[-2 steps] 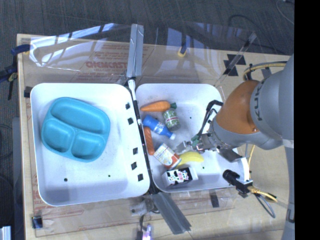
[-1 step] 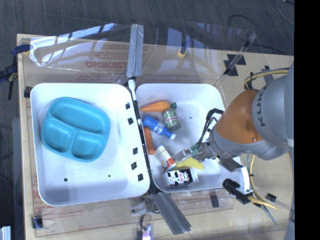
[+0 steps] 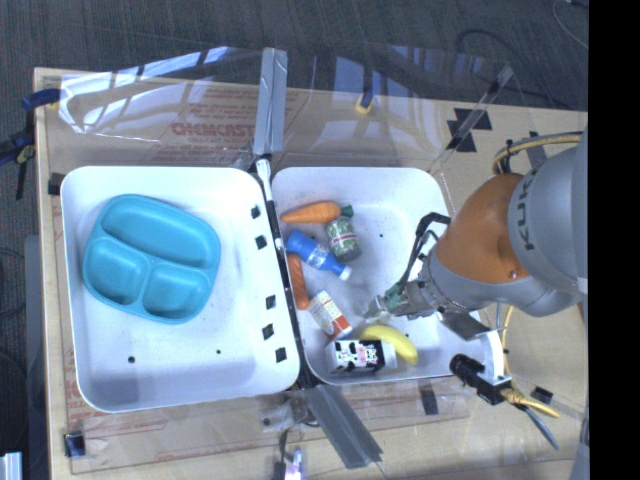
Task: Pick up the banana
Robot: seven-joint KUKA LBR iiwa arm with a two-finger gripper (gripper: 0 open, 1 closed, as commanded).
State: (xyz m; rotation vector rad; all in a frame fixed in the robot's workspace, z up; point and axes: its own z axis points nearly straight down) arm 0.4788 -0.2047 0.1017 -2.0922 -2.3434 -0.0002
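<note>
Black-and-white carton (image 3: 358,356): nearest thing in the right bin (image 3: 420,183), at the near wall, roughly 6 o'clock in that bin.
Banana (image 3: 393,341): lies flat on the bin floor just at 3 o'clock of the carton, touching or nearly touching it; yellow, curved, in plain sight.
Gripper (image 3: 392,303): hangs just at 12 o'clock of the banana, close above its far edge. The tips are small and dark against the wrist, so I cannot tell how wide the hand is, and nothing shows between them.
Arm (image 3: 500,243): grey with an orange band, reaching in from 3 o'clock over the bin's right wall.
Small bottle with red label (image 3: 328,313): at 10 o'clock of the banana, lying on its side.
Blue bottle (image 3: 313,253): further back, mid-bin, beside a thin orange stick (image 3: 298,280).
Green jar (image 3: 342,238) and carrot (image 3: 310,212): farthest items, near 12 o'clock in the right bin.
Left bin (image 3: 90,368): holds 1 blue divided tray (image 3: 150,258), well apart from the work.
Progress: as I read it, the approach is made but the pick is not; the banana rests on the floor, so closing on it and lifting remain.
Hidden: the wrist covers part of the bin's right side; whether the tips touch the banana is too fine to judge; the carton's print is unreadable.
</note>
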